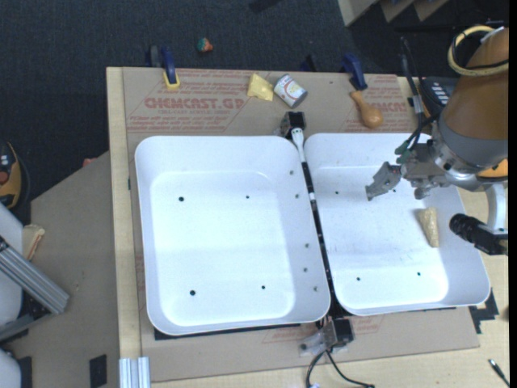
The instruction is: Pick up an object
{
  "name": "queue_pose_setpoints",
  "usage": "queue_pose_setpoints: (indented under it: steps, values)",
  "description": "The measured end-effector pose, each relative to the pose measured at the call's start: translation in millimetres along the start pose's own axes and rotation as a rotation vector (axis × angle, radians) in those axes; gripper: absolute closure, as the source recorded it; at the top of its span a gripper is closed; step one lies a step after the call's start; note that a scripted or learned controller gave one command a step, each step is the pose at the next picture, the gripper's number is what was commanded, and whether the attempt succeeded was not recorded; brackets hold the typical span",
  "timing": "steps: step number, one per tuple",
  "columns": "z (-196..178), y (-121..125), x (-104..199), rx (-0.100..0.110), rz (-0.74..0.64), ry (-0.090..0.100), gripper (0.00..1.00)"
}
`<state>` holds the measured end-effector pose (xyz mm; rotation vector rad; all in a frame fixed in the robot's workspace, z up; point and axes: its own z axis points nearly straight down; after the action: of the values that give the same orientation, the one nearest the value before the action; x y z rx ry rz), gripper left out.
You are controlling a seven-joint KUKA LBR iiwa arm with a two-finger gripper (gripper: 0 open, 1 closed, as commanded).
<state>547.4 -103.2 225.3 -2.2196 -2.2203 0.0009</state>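
A small beige oblong object (430, 226) lies in the right bin (388, 285), near its right wall. My gripper (401, 186) hangs over the upper right part of that bin, up and to the left of the beige object and apart from it. It stands open, and nothing shows between its fingers. One grey fingertip (378, 187) points left toward the bin's middle. The arm, with its orange band (477, 95), comes in from the right.
The left bin (161, 217) adjoins the right one along a black seam. On the board behind the bins lie a yellow piece (260, 87), a small white box (289, 90) and a tan wooden piece (367, 111). Blue clamps (169, 65) hold the board's far edge.
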Motion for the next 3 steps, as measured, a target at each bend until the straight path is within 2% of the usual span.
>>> queue_pose_setpoints:
  steps: [1,2,3]
  values:
    - [-10.7,0.6,0.0,-0.003,0.000,0.000,1.00]
    - [-147.7,-11.7,39.6,-0.020,-0.006,-0.001,1.00]
    - [-209.0,-9.7,-41.7,-0.013,0.007,-0.008,1.00]
